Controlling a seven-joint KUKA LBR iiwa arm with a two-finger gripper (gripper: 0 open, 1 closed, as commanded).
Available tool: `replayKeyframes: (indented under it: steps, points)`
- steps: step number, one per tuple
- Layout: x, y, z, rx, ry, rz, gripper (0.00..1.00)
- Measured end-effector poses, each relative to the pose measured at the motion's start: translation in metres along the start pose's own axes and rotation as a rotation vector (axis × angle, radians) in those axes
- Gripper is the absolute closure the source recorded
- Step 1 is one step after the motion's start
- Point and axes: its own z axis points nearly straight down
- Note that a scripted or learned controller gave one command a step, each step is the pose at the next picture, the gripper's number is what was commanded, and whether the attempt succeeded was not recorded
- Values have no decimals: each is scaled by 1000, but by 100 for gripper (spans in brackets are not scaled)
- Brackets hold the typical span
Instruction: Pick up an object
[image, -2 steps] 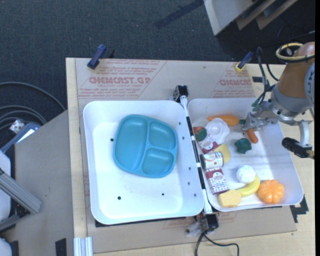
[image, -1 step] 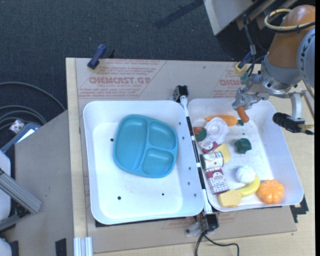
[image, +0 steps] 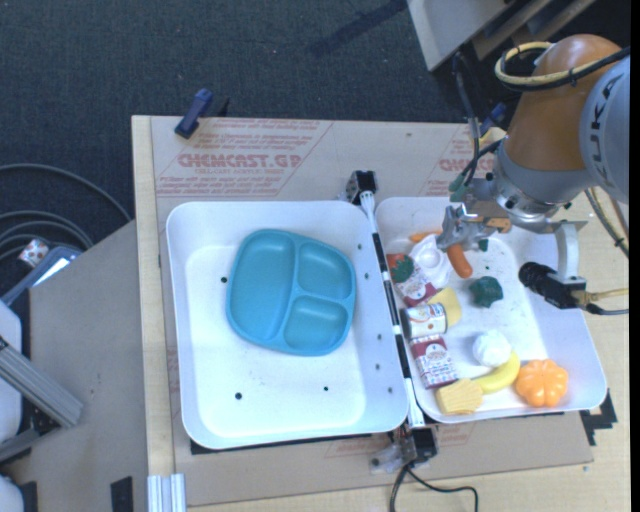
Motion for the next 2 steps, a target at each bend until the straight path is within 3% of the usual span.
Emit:
replayKeyframes:
  steps: [1, 2]
  points:
    - [69, -58, -1, 2, 0, 0, 100]
    - [129, -100, -26, 3, 0, 0, 100]
